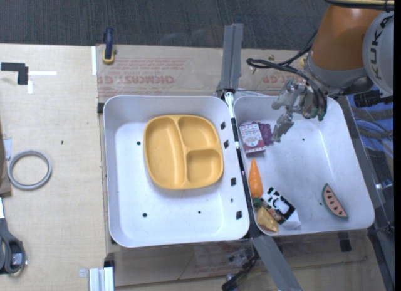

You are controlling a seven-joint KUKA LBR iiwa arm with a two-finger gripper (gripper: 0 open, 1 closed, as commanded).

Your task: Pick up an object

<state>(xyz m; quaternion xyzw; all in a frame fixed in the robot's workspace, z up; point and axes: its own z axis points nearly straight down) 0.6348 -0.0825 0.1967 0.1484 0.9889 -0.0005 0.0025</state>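
Hovering at upper right, the gripper (289,113) is showing parted, empty fingers beside the purple packet (254,137), likely light and crinkly; pinching its edges looks best.

Grey arm (382,39) with orange band (341,29), black cables, metallic gripper (285,120)

Tape roll (28,169), scissors (10,253) on bench (56,120).

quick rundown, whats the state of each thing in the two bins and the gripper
yellow divided plate: flat in left bin, right way up
purple packet: flat by right bin's left wall
carrot: lying along the same wall
black and white packet: crumpled, front left corner
watermelon slice: lying flat, apart
gripper: over right bin, holding nothing
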